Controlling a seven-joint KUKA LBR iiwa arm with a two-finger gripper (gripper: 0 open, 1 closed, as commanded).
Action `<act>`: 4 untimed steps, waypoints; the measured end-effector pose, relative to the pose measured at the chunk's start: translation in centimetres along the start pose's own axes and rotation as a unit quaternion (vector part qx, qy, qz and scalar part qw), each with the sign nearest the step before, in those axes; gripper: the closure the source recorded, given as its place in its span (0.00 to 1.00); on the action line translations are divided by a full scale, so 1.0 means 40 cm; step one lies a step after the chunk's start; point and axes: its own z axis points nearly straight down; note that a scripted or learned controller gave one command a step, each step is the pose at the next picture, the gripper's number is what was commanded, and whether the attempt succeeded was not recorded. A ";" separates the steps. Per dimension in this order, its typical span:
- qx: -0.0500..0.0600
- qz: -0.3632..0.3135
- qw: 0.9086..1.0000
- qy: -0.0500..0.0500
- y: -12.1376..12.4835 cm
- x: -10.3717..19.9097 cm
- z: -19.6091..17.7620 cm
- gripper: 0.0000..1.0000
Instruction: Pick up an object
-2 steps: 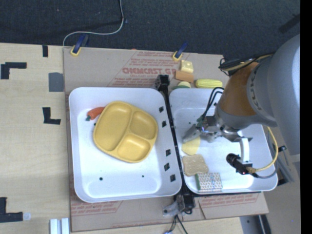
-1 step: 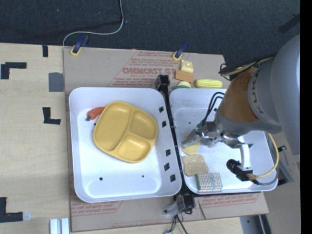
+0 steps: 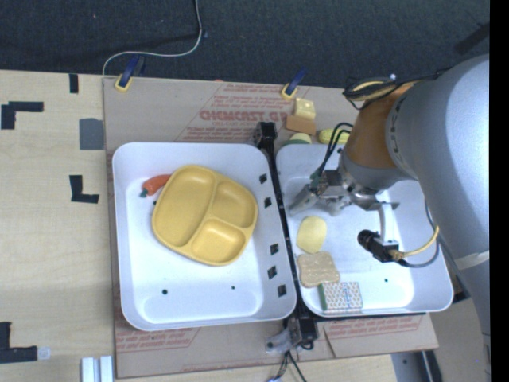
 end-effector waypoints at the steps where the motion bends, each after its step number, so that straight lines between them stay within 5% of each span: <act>1: 0.001 0.002 1.000 0.000 -0.194 -0.005 -0.003 0.00; 2: -0.002 0.000 1.000 0.000 0.028 -0.002 0.000 0.00; 3: 0.000 0.002 1.000 0.000 -0.063 -0.024 -0.002 0.00; 4: 0.000 0.001 1.000 0.000 -0.059 -0.023 -0.027 1.00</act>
